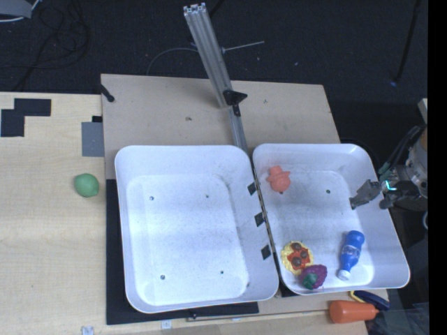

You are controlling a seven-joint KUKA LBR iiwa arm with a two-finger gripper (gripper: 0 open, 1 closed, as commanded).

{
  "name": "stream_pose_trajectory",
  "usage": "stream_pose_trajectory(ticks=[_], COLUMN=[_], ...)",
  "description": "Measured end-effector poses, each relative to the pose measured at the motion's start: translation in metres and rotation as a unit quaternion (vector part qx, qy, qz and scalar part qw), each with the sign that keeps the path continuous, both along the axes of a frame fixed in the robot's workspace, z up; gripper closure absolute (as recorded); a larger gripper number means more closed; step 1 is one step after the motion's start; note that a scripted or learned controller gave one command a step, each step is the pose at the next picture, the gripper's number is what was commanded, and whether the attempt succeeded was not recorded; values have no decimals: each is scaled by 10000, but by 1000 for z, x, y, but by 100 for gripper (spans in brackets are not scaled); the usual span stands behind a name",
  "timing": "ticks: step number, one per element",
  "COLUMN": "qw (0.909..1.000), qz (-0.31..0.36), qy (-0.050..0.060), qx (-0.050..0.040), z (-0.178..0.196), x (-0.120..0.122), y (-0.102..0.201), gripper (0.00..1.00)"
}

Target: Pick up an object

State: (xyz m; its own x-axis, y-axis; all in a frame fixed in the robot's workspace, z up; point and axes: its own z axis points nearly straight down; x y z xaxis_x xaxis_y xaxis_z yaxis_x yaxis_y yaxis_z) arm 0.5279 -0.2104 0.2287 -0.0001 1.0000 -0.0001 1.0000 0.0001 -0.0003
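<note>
Landmark for every entry: the right bin (363, 160).

1. Orange piece (351, 310): on the bench (42, 208) just outside the bin's near rim. Tapered, carrot-like; we judge it light.
2. Purple-and-green toy (313, 276): in the bin's near corner, touching item 3. Lumpy, probably soft plastic.
3. Yellow toy (297, 255): just beyond item 2, flat with dark spots. A low profile, which we judge poor for a pinch.
4. Blue bottle (350, 252): lying in the bin's near right part, white cap toward the near rim. We judge it light, stiff and smooth, so liable to roll or slip; best taken across the middle of its body. Our choice of object.
5. Tool (368, 194): at the bin's right rim, beyond the bottle and apart from it. Whether it stands apart or together we cannot tell.
6. Pink toy (279, 179): far left part of the bin, alone. Small, rounded, likely light.
7. Green ball (86, 185): on the bench, well left of the bin.
</note>
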Motion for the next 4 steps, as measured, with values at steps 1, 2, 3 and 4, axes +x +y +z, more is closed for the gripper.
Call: stream_pose_trajectory(ticks=[1, 2, 3, 4], qw=[10000, 10000, 10000, 10000], qz=[0, 6, 4, 3], qy=[1, 23, 22, -6], qx=[0, 8, 7, -3], z=[0, -61, -122, -137], x=[0, 2, 0, 1], y=[0, 6, 12, 13], gripper=[0, 0, 0, 0])
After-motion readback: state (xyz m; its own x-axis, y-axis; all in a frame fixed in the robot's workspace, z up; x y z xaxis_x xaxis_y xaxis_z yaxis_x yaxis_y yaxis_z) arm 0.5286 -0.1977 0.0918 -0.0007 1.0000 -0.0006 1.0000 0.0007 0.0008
